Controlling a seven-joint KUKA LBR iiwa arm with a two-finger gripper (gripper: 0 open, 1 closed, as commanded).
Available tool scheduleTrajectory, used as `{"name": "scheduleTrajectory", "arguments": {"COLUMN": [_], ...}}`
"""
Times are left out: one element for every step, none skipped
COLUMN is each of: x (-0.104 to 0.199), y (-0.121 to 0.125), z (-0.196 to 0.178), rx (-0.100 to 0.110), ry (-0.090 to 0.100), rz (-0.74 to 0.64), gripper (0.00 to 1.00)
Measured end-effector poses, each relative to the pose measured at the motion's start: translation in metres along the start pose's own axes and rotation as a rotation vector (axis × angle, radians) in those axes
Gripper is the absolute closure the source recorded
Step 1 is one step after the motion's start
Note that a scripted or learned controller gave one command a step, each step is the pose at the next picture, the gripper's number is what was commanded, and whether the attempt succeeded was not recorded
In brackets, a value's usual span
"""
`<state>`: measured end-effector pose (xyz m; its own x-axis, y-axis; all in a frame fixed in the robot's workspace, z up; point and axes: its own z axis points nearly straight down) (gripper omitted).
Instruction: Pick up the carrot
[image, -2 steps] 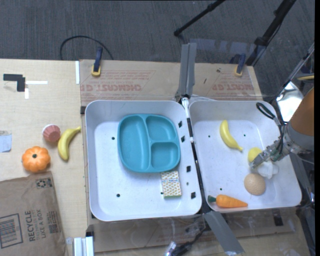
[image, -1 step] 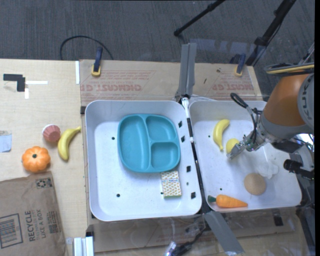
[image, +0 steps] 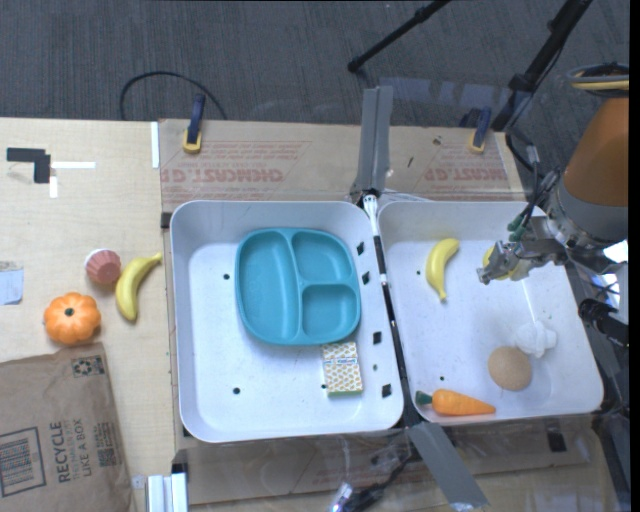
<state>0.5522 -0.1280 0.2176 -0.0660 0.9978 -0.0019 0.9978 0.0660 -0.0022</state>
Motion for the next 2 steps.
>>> {"name": "scheduleTrajectory", "arguments": {"x": [0.0469,0.0463], "y": [-0.0433,-0.0431], "z": [0.0166,0.0085], "rx": [0.002,0.005], "ry": [0.001,-0.001], "rz": [0.218,0.216], "gripper": [1.0,1.0]}}
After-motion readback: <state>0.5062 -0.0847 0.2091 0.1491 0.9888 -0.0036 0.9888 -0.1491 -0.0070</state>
